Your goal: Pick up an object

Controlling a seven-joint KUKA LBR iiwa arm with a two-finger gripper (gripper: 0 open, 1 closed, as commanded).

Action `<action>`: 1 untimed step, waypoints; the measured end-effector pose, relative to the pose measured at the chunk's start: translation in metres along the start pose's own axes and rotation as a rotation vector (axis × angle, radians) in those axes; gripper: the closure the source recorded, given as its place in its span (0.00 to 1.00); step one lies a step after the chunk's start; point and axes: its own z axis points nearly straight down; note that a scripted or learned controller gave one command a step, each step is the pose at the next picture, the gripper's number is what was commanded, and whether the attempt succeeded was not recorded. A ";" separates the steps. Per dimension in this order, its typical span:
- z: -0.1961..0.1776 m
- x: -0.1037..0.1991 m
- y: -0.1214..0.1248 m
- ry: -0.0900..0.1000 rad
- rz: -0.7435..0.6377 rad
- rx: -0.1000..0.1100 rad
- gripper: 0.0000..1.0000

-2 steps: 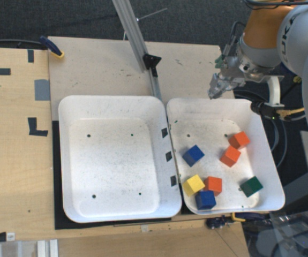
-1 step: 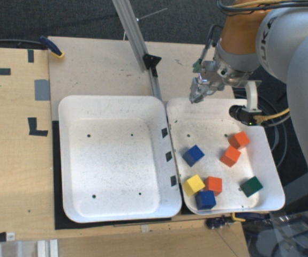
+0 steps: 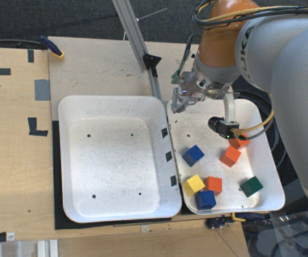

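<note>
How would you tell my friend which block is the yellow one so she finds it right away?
Look in the right-hand shallow white bin, the one holding the small coloured cubes. Go to its near left corner, by the wall shared with the other bin. The yellow cube sits there, touching an orange cube and a dark blue cube; it is the one yellow block.

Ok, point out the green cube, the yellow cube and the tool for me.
green cube (image 3: 251, 186), camera view, its top face.
yellow cube (image 3: 194, 184), camera view, its top face.
tool (image 3: 179, 106), camera view, at its fingertips over the right bin's far-left corner.
</note>
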 end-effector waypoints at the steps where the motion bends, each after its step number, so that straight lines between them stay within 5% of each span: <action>1: -0.006 0.046 -0.026 0.000 0.000 -0.001 1.00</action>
